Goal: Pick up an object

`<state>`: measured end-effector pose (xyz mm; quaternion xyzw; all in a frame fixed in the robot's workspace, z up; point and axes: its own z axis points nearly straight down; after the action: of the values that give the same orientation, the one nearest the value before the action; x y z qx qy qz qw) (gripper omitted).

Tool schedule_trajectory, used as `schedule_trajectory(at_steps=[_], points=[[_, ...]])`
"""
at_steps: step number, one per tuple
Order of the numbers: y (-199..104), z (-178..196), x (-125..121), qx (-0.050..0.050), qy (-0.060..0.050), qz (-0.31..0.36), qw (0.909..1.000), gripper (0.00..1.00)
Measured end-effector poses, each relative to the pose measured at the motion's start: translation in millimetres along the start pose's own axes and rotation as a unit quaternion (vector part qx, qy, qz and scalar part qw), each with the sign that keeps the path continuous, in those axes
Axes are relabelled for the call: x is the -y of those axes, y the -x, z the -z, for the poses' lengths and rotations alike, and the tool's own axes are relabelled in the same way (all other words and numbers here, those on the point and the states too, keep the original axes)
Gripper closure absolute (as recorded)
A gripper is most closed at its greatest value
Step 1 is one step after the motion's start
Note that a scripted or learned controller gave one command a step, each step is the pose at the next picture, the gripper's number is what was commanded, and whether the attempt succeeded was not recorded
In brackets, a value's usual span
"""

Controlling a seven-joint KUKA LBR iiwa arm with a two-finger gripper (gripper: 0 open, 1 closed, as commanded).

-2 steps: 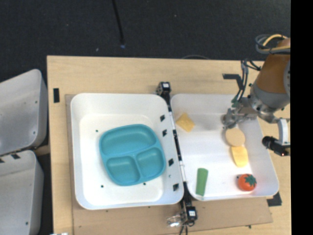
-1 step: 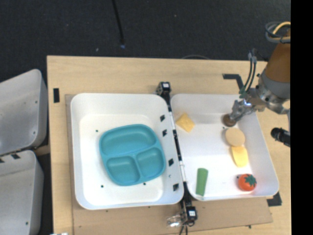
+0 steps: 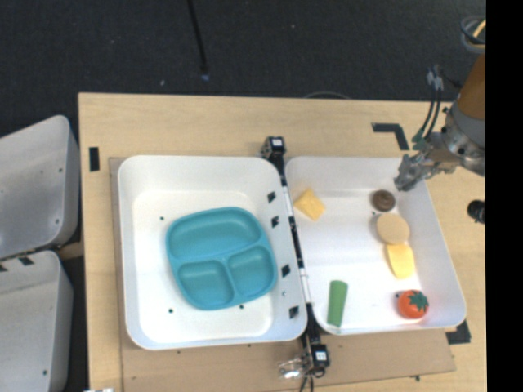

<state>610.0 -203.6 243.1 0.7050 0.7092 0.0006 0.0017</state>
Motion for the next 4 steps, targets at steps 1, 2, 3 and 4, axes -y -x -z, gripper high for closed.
schedule_trajectory(at_steps=[1, 2, 3, 4], points=[[-46, -11, 19, -0.001, -0.003, -0.001, 1.0, 1.0], [-93, -1, 37, -0.001, -0.002, 0.0, 1.0, 1.0], [-133, -1, 48, -0.001, -0.003, 0.0, 1.0, 1.0], [-176, 5, 63, -0.002, -0.003, 0.001, 1.0, 1.0]])
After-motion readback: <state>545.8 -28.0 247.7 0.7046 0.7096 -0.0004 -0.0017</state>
